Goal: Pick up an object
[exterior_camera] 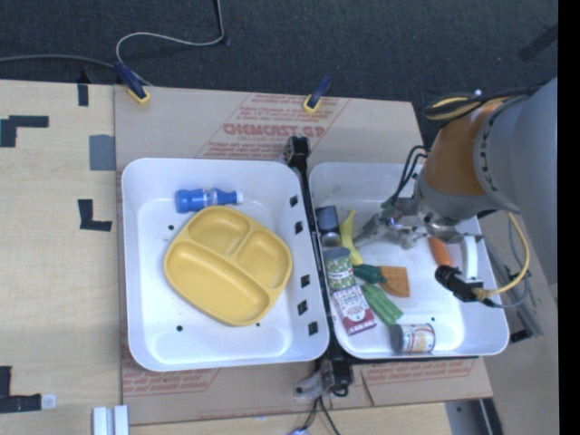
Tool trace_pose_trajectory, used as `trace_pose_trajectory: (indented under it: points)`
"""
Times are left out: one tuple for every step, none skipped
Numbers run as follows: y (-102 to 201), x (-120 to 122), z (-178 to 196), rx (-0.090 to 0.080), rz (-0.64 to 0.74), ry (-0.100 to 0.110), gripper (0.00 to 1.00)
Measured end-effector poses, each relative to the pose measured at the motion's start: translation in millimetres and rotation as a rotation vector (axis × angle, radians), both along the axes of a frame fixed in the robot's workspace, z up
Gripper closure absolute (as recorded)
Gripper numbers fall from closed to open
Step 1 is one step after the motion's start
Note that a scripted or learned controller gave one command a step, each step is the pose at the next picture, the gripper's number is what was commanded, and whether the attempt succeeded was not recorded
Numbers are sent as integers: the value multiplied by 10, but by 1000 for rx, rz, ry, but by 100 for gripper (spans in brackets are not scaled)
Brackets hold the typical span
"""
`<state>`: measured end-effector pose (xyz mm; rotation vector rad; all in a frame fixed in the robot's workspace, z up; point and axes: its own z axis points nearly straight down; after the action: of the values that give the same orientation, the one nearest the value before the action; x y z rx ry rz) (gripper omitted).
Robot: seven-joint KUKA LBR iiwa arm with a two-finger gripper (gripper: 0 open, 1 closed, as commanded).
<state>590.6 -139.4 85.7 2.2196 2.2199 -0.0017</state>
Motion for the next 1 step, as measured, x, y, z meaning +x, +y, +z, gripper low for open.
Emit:
trace_pose_trajectory:
  points:
    - [3,8,99,0,0,-2,100]
